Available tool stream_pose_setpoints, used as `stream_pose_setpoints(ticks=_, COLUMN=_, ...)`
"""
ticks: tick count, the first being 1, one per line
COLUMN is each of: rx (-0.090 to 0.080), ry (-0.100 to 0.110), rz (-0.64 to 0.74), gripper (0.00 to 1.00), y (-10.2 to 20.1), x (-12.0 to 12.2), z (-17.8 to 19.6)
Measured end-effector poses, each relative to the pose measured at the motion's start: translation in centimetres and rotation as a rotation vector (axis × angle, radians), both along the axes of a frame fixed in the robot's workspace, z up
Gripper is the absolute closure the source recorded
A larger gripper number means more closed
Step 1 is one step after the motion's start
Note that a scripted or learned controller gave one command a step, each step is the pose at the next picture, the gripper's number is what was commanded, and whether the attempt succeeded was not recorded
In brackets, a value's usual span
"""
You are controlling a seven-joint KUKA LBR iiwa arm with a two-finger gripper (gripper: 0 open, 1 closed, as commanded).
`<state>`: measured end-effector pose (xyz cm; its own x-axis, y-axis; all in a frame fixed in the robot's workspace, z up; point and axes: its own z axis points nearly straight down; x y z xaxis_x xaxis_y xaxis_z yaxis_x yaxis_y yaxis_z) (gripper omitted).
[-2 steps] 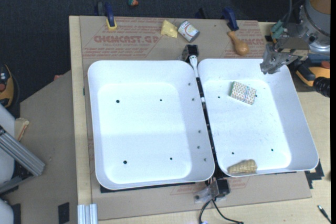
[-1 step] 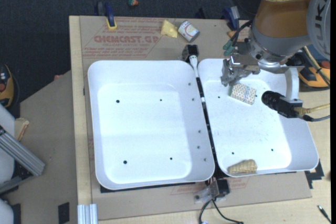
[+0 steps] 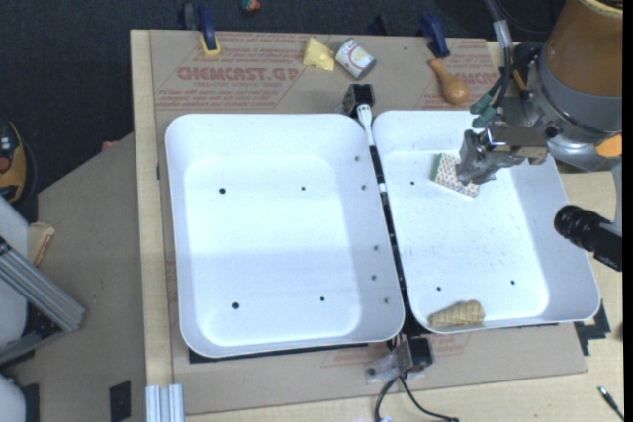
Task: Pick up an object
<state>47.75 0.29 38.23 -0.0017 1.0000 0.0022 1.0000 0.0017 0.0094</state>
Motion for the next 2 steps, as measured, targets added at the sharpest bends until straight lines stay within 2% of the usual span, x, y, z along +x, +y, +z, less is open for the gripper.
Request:
stream_pose_setpoints(ticks=1, rx=-0.002, ry=0.008, rz=0.002, gripper=1.0, y=3.8, x=5.2, z=-3.2)
stream_pose_setpoints(ticks=2, rx=-0.001, ry=0.012, rz=0.001, gripper=1.0, y=4.8, x=1.4, z=-1.7)
